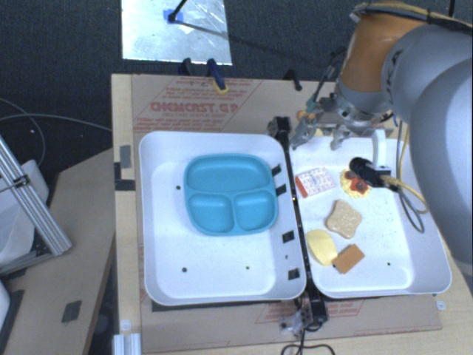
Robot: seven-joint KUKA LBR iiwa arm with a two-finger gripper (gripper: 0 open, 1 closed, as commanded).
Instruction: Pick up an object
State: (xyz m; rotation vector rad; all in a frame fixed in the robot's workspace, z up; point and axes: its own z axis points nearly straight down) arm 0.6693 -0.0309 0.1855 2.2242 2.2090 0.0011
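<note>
Left bin [159, 272]: holds one blue divided tray [230, 194], lying flat near the middle. It's wide and low, so a poor pick for two fingers.

Right bin [414, 272], touching the left one along the centre seam, holds the small stuff:
- red-and-white card [314, 182], flat, near the seam, upper half of the bin
- red and yellow piece [355, 188] just right of the card, partly hidden by robot hardware
- toast-shaped piece [344, 219] below those two
- yellow piece [321, 246] and brown block [349, 258] lower down, touching or nearly so

Gripper [318, 137]: over the far end of the right bin, above the card and clear of it. The fingers look spread with nothing between them, though the slant view makes this a rough read. The arm [429, 87] comes in from the right, orange band [369, 50] above the wrist.

Step, my read: approach / pre-grasp. Nothing is held or lifted, and every item sits on a bin floor.

The next move needs:
- a target. The card is the closest, but it lies flat, so there's little edge to pinch. The toast-shaped piece or the brown block look to have more thickness.
- fingers centred over that item, away from the bin wall and the seam.
- a straight descent, then close, then lift.

Risk: the yellow piece and the brown block sit tight together, so a grab there may nudge both.
</note>
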